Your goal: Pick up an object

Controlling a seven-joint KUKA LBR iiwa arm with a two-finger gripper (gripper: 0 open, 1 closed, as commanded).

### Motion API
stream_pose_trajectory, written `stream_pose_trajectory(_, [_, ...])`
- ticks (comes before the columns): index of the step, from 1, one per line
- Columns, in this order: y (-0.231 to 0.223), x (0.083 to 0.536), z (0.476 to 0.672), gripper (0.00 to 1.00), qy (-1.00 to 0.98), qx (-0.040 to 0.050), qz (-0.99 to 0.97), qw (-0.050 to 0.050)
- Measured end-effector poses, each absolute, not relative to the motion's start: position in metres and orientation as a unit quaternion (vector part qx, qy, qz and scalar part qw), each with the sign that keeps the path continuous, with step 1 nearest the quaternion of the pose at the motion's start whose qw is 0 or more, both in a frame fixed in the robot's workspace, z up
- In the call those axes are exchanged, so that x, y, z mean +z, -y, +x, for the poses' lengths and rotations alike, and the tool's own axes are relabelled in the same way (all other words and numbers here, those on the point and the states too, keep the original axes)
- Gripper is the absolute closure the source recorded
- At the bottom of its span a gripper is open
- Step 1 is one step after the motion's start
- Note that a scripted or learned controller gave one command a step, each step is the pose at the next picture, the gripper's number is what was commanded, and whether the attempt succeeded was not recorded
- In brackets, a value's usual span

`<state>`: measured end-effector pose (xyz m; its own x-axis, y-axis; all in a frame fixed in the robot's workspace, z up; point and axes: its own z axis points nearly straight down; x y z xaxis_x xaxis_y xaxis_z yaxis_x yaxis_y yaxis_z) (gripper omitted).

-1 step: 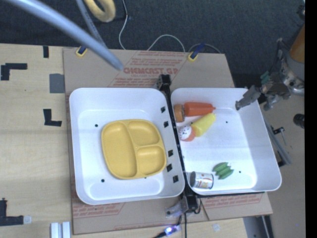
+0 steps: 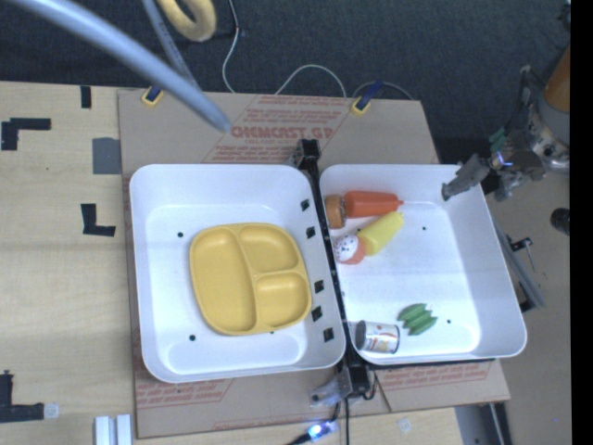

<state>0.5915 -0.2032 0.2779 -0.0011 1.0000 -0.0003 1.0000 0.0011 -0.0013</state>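
Note:
The right bin (image 2: 482, 276) holds an orange carrot-like toy (image 2: 371, 202), a yellow bottle-shaped toy (image 2: 382, 233), a small white and red round toy (image 2: 346, 248), a green pepper-like toy (image 2: 418, 318) and a silver can (image 2: 376, 338) at its near left corner. A yellow divided plate (image 2: 248, 277) lies in the left bin (image 2: 153, 276). My gripper (image 2: 460, 184) hangs at the far right rim of the right bin, well to the right of the carrot, with no object visible in it.
Both bins sit on a brown cardboard sheet (image 2: 278, 130) on the wooden bench. A grey pole (image 2: 111, 40) crosses the upper left, with a yellow loop (image 2: 185, 3) near it. Black clips (image 2: 315, 239) line the wall between the bins.

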Motion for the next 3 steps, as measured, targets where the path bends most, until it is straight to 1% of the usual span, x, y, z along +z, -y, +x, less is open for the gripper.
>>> stream_pose_trajectory(1, [0.212,0.228,0.593,0.0,0.707,0.0023,-0.707,0.002])
stream_pose_trajectory(2, [0.208,0.178,0.584,0.0,0.707,0.0022,-0.707,0.003])
stream_pose_trajectory(3, [0.198,0.12,0.578,0.0,0.708,0.0022,-0.707,0.003])
